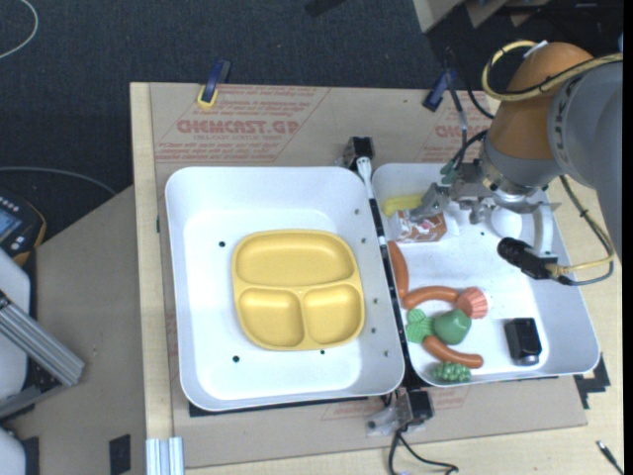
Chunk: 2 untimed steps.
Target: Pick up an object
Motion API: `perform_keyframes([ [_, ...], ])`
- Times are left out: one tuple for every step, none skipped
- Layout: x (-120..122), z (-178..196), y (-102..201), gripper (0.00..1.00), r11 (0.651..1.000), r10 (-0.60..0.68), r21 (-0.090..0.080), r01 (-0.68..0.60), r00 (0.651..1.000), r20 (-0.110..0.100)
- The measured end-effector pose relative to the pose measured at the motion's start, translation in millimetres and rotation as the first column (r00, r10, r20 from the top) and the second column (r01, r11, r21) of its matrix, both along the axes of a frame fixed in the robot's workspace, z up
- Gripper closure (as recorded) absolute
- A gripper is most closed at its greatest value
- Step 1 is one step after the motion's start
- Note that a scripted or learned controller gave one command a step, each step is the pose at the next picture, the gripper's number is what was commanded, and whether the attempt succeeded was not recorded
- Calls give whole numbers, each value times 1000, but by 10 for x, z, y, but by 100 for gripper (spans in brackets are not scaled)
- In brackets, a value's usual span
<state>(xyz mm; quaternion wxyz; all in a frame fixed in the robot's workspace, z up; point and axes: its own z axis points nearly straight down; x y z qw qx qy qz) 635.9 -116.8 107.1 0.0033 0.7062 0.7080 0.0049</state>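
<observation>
Desk point(148, 265) is carrying two white bins side by side. A yellow tray point(298, 288) is lying in the left bin point(188, 265). The end effector point(435, 206) is hanging low over the far left corner of the right bin point(569, 310), near a yellow piece point(401, 204) and a reddish packet point(422, 228); whether it is clenched or released, I cannot tell. Sausages point(435, 296), green toys point(440, 327) and a black block point(523, 339) are lying nearer the front.

A small reddish-brown object point(423, 228) in clear wrapping is seen in the right bin point(569, 310), near its upper left corner, just beside a yellow piece point(402, 204); its pose cannot be told
</observation>
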Motion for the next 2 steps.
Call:
perform_keyframes([
  [31, 131, -25, 100, 1000, -1, -8, 1, 1000, 14],
  [-50, 681, -68, 100, 1000, -4, -5, 4, 1000, -4],
])
